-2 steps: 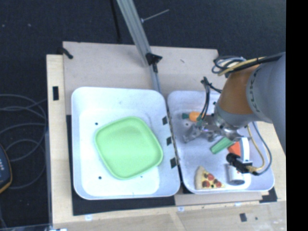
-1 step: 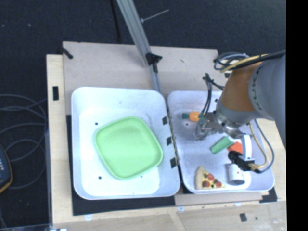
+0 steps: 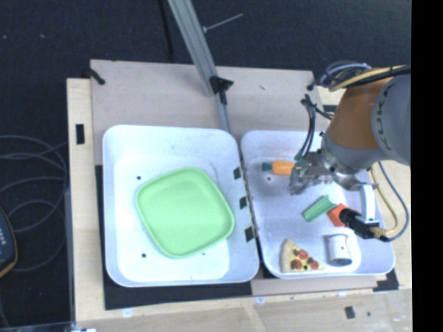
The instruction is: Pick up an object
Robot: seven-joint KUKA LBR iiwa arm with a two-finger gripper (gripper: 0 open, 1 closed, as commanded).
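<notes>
In the right bin (image 3: 270, 144) my gripper (image 3: 299, 182) hangs low over the floor, in the bin's upper middle. An orange carrot-like piece (image 3: 280, 167) lies just to its upper left, close to the fingers, and nothing shows between them. A green block (image 3: 316, 208) lies tilted just below and right of the gripper. Next to that block is a small orange-red piece (image 3: 336, 215), partly hidden by the wrist. A pizza slice (image 3: 299, 257) and a small silver cup (image 3: 338, 249) sit near the bin's front wall.
The left bin (image 3: 121, 151) holds a light green square plate (image 3: 184, 211). A grey metal pole (image 3: 197, 43) slants down to the bins' shared back corner. The arm covers the right bin's upper right part.
</notes>
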